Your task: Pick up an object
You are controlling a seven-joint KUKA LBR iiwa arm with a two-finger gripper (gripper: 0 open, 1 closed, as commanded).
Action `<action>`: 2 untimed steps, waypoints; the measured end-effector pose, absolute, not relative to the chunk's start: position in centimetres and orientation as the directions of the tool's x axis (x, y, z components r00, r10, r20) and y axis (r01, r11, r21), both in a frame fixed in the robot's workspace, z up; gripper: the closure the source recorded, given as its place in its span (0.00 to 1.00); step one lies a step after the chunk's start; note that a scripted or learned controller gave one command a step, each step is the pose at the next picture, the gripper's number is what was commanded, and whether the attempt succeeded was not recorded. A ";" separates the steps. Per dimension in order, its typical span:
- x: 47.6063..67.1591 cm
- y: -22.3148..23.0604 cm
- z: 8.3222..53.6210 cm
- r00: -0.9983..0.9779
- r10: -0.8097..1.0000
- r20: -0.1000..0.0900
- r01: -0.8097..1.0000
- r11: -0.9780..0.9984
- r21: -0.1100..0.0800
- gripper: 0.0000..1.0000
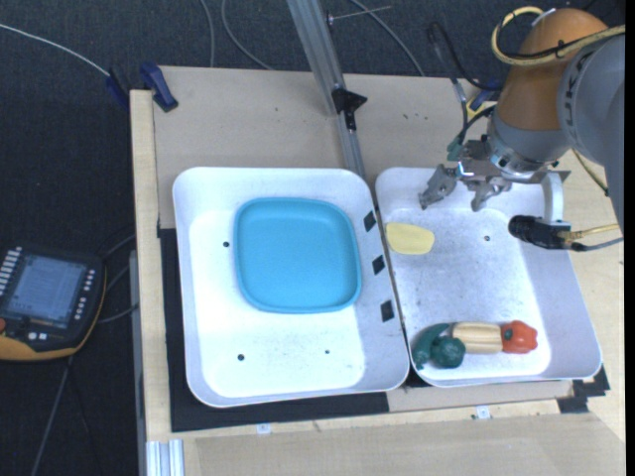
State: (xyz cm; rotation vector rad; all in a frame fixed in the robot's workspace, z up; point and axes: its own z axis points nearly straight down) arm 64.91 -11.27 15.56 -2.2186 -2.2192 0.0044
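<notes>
camera view shows the gripper (458,188) hanging with fingers spread wide and nothing between them, over the right bin (556,296) at its far end. the yellow oval piece (409,238) lies near, toward seven o'clock from it, long axis running nine to three.

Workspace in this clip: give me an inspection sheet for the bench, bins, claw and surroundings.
Surface: tan bench with two white bins, left bin, right bin.
Job's things: yellow piece, green item, tan and red toy, all in right bin.
Clutter: blue tray in left bin.
Grippers: claw open above right bin's far edge, holding nothing.
Cables: loops on floor; yellow loop on arm.
Surroundings: pendant on floor; metal pole.
</notes>
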 end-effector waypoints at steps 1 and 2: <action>64.2 -11.7 11.0 0.000 1.000 0.000 1.000 0.000 -0.003 0.00; 64.3 -11.7 12.3 0.000 1.000 0.000 1.000 0.000 0.002 1.00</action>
